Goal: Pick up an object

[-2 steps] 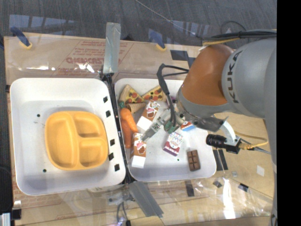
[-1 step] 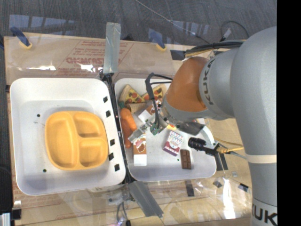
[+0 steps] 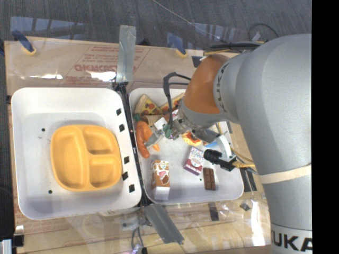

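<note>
Right bin [image 3: 233, 192] crowded; left bin [image 3: 26, 142] open around yellow tray [image 3: 85, 156].

arm [image 3: 275, 115]: cut off right, bottom | right bin [image 3: 228, 192]: partly hidden by arm

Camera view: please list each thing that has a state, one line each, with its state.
yellow tray: lies flat in the left bin, compartments up.
left bin: holds the yellow tray.
right bin: holds several small items.
carton: lies in the right bin near its front wall.
chocolate bar: lies flat, untouched.
purple packet: lies flat beside the chocolate bar.
carrot: lies by the right bin's left wall.
gripper: low over the right bin, next to the carrot.
</note>
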Robot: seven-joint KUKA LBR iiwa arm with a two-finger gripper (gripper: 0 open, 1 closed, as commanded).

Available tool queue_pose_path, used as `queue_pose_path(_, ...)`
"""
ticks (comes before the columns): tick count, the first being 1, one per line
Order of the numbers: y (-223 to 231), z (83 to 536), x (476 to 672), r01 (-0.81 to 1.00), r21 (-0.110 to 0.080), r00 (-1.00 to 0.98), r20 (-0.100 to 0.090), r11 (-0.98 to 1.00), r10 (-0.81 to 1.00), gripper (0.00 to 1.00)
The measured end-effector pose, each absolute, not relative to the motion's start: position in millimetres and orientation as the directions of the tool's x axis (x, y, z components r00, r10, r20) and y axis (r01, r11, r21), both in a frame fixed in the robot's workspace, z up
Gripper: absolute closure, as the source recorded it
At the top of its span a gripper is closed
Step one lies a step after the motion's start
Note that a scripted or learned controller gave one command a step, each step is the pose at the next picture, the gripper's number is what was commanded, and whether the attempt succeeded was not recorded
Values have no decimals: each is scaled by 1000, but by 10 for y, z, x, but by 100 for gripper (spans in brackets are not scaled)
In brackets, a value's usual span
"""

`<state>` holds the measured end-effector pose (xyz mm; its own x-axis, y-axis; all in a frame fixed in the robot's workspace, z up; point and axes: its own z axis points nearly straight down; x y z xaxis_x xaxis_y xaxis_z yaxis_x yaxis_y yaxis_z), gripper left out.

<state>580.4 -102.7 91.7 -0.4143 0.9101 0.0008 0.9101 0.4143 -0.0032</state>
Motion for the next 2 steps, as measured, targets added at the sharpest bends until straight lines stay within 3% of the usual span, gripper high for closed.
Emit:
queue_pose_path(1, -1017, 1019, 5808, 907, -4, -421, 1, 421, 907, 100)
queue_pose_path(2, -342, 1959, 6195, 907, 7, -420, -2, 420, 907, 100)
